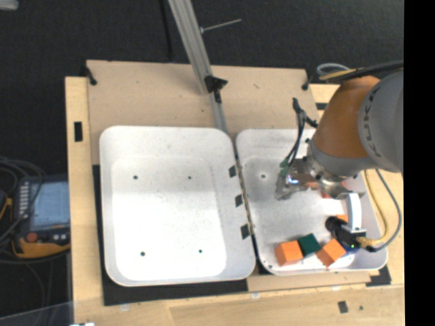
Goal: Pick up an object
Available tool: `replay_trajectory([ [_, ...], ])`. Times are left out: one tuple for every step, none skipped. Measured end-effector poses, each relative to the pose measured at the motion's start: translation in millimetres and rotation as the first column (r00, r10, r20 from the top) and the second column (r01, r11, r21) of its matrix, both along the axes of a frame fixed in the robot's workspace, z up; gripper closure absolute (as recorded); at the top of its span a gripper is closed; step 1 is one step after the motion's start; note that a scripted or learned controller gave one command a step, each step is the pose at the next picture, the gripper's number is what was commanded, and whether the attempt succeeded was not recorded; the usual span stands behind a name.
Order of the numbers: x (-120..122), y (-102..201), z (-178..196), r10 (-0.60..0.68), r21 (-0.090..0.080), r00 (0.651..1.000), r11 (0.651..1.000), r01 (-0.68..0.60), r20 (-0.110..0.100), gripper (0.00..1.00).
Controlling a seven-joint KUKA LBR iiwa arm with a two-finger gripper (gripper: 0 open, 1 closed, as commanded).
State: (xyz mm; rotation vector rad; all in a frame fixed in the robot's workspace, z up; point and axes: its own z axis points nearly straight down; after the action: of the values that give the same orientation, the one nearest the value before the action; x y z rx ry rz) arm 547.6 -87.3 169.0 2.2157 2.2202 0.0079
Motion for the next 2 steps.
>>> replay_trajectory([
  [2.0, -0.7, 42.9, 0.002, 0.000, 1.000, 1.000, -0.002, 0.000, 1.00],
  [9.5, 50.7, 37.4, 0.005, 0.001, 1.000, 1.000, -0.005, -0.006, 1.00],
])
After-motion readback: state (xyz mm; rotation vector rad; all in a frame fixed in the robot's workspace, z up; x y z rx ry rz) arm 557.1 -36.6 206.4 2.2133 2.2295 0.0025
